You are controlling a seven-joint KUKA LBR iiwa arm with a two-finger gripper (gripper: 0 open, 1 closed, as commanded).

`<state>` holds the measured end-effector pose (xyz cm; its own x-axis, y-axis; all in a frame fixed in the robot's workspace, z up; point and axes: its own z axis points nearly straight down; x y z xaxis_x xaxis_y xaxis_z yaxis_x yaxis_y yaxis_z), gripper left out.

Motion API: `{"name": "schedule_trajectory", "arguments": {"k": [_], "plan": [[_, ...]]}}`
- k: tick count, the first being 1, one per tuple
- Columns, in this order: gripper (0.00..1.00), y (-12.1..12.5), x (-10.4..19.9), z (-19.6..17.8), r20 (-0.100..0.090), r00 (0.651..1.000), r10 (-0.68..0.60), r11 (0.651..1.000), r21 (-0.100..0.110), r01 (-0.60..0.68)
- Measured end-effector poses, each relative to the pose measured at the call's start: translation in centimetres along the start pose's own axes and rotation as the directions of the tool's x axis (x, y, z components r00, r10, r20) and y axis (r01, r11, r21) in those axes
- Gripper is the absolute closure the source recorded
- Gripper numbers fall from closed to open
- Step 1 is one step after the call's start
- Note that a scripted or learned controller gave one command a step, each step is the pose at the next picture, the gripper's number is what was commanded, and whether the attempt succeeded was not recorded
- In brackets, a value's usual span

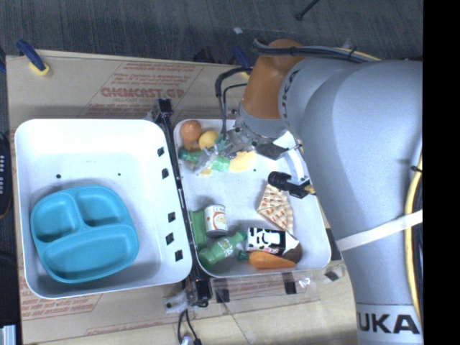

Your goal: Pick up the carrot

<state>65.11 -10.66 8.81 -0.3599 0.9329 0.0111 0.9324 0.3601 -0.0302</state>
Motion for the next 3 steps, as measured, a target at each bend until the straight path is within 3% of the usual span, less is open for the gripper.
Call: {"name": "schedule_trajectory", "arguments": {"k": [1, 2, 3], "plan": [[0.0, -0.2, -0.5, -9.4, 0.02, 0.996, -0.083, 0.996, -0.031, 0.084], [0.0, 1.8, 3.9, -10.5, 0.021, 0.963, -0.268, 0.963, -0.025, 0.269], [0.0, 1.8, 3.9, -10.4, 0.021, 0.963, -0.268, 0.963, -0.025, 0.269]]}}
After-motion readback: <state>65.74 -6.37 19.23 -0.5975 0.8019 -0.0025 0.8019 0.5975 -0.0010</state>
